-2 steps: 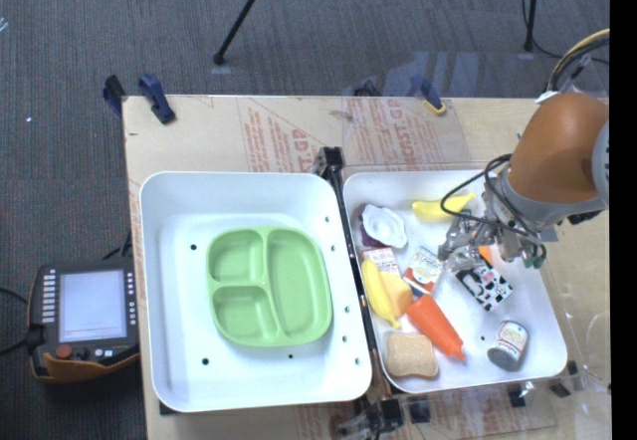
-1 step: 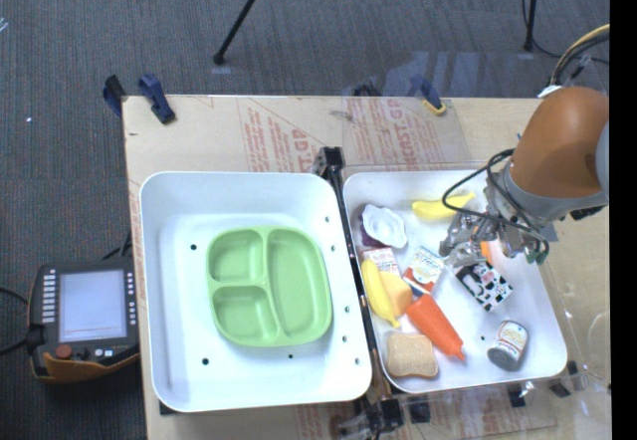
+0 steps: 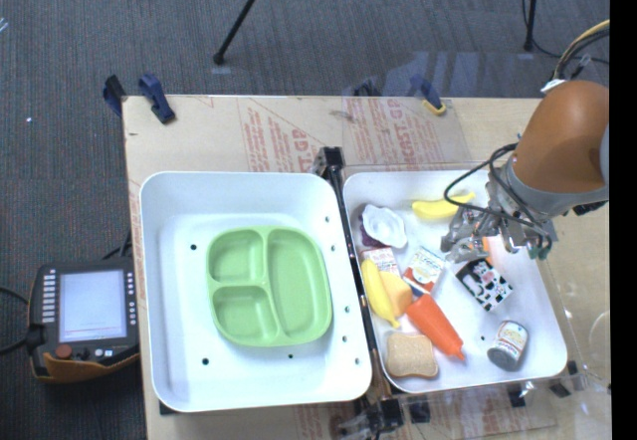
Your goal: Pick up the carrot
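Nearest the camera, along the front wall of the right-hand shallow white bin [image 3: 552, 324], a round tan slice of bread [image 3: 411, 355] is seen, with a small grey tin bearing a pale label [image 3: 509, 343] lying further right. Just above the bread the orange tapered carrot [image 3: 435, 324] is found, lying at a slant with its thick end touching a yellow block-shaped toy [image 3: 383, 291]. A small white packet with red print [image 3: 425, 269] lies just above the carrot, and a black-and-white patterned carton [image 3: 486, 284] lies to its right. A white crumpled cup-like piece [image 3: 383, 225] and a yellow banana [image 3: 439, 209] are placed toward the back of this bin.

The two-finger gripper [image 3: 488, 241] is held low over the right bin's back half, near the carton and well apart from the carrot; whether its claw is wide or narrow cannot be told, and nothing can be made out in its grasp.

The left-hand shallow white bin [image 3: 169, 229] bears a pale green three-compartment plastic tray [image 3: 270, 286].
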Robot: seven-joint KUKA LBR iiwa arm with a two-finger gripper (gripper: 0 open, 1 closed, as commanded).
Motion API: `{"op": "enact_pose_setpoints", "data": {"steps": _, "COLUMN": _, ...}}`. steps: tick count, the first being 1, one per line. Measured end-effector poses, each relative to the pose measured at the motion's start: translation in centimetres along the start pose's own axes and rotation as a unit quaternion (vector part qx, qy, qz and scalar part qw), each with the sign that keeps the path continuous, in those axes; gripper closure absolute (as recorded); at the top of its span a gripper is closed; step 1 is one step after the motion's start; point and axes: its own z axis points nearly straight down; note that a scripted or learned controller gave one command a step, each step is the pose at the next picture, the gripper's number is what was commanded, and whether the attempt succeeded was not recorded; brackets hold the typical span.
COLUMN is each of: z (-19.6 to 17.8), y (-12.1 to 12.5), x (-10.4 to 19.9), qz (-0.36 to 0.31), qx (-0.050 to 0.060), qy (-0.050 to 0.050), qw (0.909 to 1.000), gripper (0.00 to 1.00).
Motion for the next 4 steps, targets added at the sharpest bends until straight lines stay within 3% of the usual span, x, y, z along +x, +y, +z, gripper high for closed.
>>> {"op": "enact_pose_setpoints", "data": {"steps": 1, "z": 0.0, "y": 0.0, "x": 0.0, "qz": 0.0, "qx": 0.0, "qy": 0.0, "qw": 1.0, "gripper": 0.0}}
{"op": "enact_pose_setpoints", "data": {"steps": 2, "z": 4.3, "y": -0.5, "x": -1.7, "qz": 0.007, "qx": -0.001, "qy": 0.018, "qw": 0.9998, "gripper": 0.0}}
{"op": "enact_pose_setpoints", "data": {"steps": 3, "z": 3.0, "y": -0.4, "x": -2.1, "qz": 0.007, "qx": -0.001, "qy": 0.013, "qw": 0.9999, "gripper": 1.0}}
{"op": "enact_pose_setpoints", "data": {"steps": 4, "z": -4.4, "y": 2.0, "x": 1.0, "qz": 0.08, "qx": 0.002, "qy": 0.014, "qw": 0.9967, "gripper": 1.0}}
